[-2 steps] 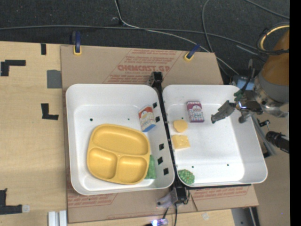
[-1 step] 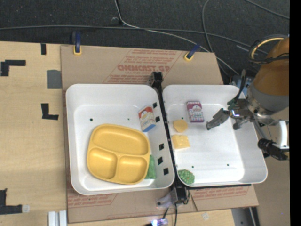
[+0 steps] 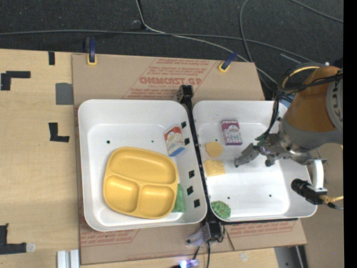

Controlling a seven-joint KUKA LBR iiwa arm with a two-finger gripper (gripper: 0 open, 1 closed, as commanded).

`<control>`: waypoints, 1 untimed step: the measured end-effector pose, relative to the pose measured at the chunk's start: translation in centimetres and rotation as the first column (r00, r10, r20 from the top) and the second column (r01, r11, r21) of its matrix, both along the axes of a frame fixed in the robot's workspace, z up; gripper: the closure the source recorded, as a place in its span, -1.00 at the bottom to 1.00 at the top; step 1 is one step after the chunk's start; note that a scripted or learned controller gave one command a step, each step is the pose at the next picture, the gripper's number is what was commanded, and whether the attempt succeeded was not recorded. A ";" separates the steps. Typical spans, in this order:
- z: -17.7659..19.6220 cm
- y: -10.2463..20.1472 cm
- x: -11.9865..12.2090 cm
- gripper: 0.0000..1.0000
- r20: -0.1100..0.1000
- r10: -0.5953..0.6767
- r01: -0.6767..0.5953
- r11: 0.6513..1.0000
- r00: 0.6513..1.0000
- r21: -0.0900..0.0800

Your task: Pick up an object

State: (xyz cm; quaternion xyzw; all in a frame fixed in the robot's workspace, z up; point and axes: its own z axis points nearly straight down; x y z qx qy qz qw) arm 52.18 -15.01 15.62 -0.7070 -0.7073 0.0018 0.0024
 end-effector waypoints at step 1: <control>-6.1 -0.2 0.6 -1.00 0.001 0.001 -0.001 1.000 1.000 -0.001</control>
